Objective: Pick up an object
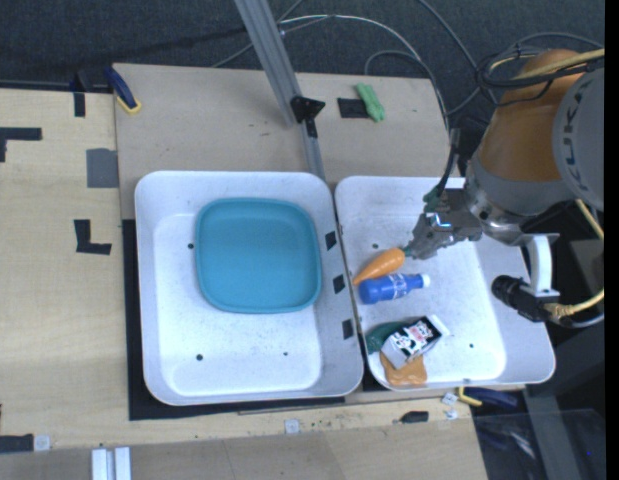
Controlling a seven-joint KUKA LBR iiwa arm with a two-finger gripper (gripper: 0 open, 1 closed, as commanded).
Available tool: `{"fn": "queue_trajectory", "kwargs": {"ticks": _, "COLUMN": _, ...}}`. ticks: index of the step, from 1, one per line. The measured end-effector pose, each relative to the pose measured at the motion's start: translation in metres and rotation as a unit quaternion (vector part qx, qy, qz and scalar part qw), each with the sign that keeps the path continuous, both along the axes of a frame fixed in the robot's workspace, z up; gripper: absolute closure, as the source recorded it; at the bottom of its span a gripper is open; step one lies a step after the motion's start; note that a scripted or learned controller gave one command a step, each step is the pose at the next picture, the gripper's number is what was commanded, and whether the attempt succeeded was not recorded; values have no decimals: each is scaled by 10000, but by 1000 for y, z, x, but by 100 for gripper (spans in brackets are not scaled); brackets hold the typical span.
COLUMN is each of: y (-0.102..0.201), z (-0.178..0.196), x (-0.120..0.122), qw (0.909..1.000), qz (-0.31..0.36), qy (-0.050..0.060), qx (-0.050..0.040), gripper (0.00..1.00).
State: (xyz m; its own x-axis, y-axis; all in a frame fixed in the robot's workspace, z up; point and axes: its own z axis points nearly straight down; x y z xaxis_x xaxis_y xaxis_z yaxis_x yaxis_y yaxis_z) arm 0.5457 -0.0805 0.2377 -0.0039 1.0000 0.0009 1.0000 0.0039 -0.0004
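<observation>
Worktop [219, 118], pale board, carries two shallow white bins of speckled plastic. Left bin [159, 268]: we log one teal plate [257, 255], square with rounded corners, smooth, lying flat. Right bin [489, 328]: a carrot [381, 264], orange and tapered; just beside it a blue bottle [392, 288] on its side; near the front, a packet [412, 339] over an orange scrap [407, 372]. The hand [425, 245] sits low by the carrot's tip, we judge for a pick; open or closed, we cannot tell.
</observation>
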Motion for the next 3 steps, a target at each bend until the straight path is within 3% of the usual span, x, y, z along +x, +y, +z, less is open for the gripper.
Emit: {"fn": "queue_trajectory", "kwargs": {"ticks": 3, "y": 137, "z": 5, "x": 87, "qw": 10000, "qz": 0, "qy": 6, "qx": -2, "gripper": 100}}
